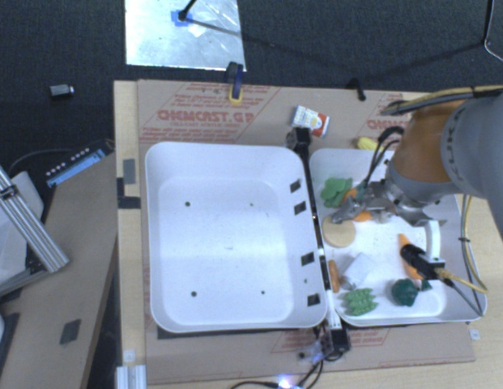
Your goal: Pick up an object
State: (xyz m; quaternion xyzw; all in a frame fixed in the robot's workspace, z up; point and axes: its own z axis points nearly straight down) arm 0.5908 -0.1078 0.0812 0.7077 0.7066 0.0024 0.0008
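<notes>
Here the jaws (351, 211), whose state I cannot tell, hang low in the right bin (328, 162), near its left wall. Just below them lies one tan disc (338, 233); above, one green leaf toy (337, 190); farther below, two more green toys (360, 301).

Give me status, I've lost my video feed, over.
Gripper low in right bin, above tan disc. Nothing seen held. Green pieces and orange piece crowd it.
</notes>
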